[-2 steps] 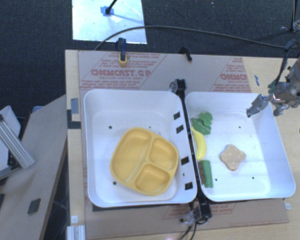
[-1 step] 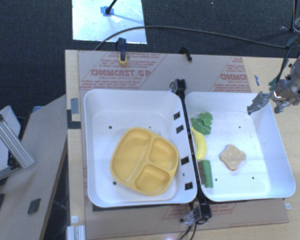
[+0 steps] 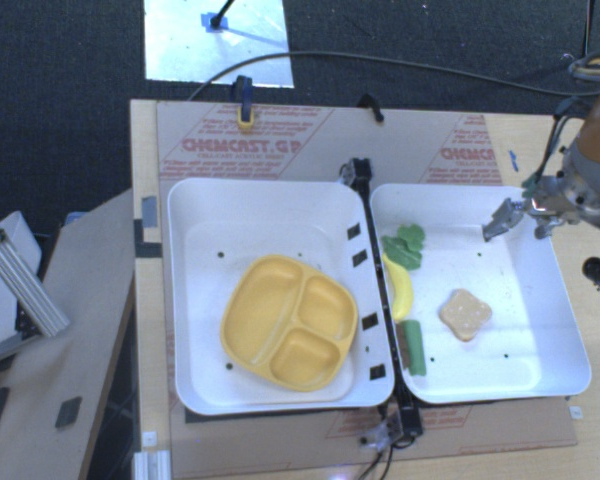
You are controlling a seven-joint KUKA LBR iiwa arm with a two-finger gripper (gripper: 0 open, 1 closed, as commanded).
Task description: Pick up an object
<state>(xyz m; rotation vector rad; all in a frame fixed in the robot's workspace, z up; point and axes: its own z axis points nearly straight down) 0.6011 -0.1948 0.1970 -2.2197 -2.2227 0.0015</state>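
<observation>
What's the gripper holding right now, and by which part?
Nothing. The gripper hovers over the right bin's far right corner, jaws open, apart from the toast.

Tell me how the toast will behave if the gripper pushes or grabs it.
The toast lies flat in the right bin, so it would probably slide, not roll. It looks like a small toy, likely light and stiff. Its low profile may make a top grasp slip.

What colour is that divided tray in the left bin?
Yellow. The tray shows best in the camera view, lying in the left bin.
</observation>
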